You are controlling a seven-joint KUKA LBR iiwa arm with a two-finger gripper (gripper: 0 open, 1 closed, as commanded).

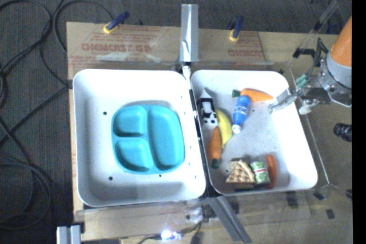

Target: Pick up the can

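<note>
While gripper (284, 101) hovers at right bin's (306, 146) upper right rim, finger state unclear. Can (259, 173) lies at bin's lower edge, between sandwich (240, 171) and sausage (271, 168). Blue tray (148, 138) in left bin (91, 123).

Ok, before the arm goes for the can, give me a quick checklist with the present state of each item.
1. Can located: ok. The can lies in the right bin, near its front edge.
2. Space around the can: not ok. It is wedged between the sandwich and a red item.
3. Pincer above the can: not ok. The pincer sits near the bin's far right part, well away from it.
4. Pincer free of load: ok, nothing visible between its tips.
5. Pincer opening: cannot tell.
6. Nearby clutter at the pincer: not ok. The carrot and blue bottle lie close.
</note>
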